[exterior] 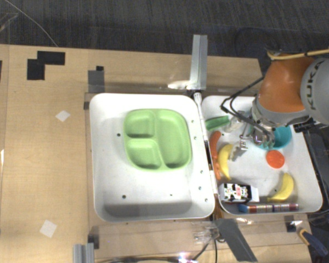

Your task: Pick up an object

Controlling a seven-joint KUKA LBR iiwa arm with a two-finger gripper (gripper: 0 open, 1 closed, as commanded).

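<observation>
Several small objects lie scattered in the right-hand shallow white bin [312,199]: a curved yellow banana [224,162] near its left wall beside a slim orange piece [214,144], and a second yellow banana [285,187] towards the front right. A round orange-red ball [275,159] sits just above that second banana, with a teal cup-like item [282,136] (partly hidden) behind it. Along the front edge rest a small black-and-white printed box [237,192] and a thin dark marker-like stick [271,207].

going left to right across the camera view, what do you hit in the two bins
green divided tray in the left bin → left banana in the right bin → gripper → orange round object → right banana
</observation>
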